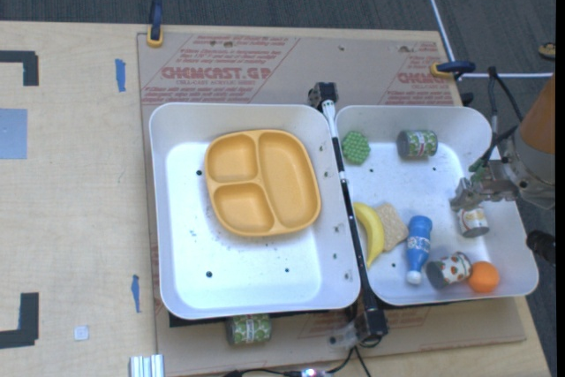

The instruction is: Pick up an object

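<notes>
While the gripper [474, 194] is being held directly over a small can [475, 222] by the right bin's [380, 291] right wall, a wall-side miss is being risked.

Even, bright overhead light; soft shadows inside the white bins [177, 190]. Slight blur throughout, softest beside the gripper [475, 194].
</notes>
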